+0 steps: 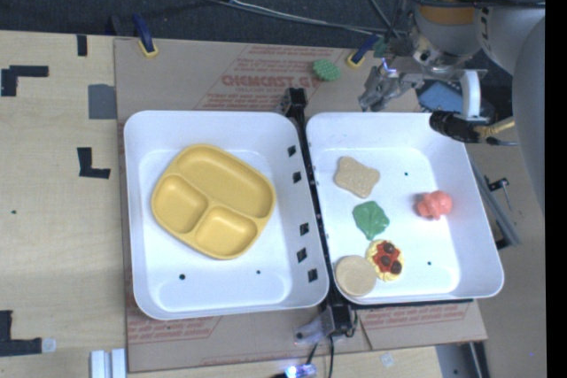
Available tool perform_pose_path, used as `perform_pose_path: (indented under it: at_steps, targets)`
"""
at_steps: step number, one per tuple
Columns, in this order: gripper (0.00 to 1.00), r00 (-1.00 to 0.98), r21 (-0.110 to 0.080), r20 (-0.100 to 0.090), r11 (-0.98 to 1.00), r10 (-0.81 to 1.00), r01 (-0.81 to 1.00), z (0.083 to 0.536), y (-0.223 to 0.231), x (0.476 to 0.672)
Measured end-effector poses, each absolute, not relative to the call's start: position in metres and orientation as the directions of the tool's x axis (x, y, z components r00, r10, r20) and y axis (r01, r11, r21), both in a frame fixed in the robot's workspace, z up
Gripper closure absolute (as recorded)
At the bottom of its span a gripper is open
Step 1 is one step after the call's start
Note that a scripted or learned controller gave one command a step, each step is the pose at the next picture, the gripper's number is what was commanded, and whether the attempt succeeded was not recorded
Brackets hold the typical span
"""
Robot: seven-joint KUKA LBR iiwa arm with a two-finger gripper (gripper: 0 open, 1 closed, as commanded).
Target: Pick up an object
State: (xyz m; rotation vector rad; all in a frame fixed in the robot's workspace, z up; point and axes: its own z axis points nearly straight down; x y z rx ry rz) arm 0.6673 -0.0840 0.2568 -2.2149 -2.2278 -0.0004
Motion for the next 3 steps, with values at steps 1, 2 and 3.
perform_pose_path:
  at_steps: [1, 2, 3]
  targets:
    - [1.0, -0.005, -0.002, 0.0, 0.005, 1.0, 1.0, 0.238, -0.03, 0.667]
    - [1.0, -0.006, -0.002, 0.001, 0.006, 1.0, 1.0, 0.242, 0.024, 0.659]
    - [1.0, -0.006, -0.004, 0.0, 0.006, 1.0, 1.0, 0.22, 0.078, 0.651]
